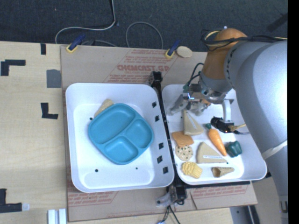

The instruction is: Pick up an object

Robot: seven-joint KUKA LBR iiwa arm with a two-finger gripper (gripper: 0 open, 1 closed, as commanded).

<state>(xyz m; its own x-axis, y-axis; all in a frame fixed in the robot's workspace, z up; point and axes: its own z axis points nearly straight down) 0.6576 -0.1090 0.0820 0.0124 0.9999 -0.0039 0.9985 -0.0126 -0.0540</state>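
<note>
My hand (pixel 188 107) hangs open over the pale wedge (pixel 191 125) in the right bin (pixel 254 171). Nothing gripped yet, so grasp and lift remain.

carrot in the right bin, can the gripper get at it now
Probably yes: the carrot lies uncovered and the gripper hangs over the same bin, though a beige wedge lies close beside it.
</note>
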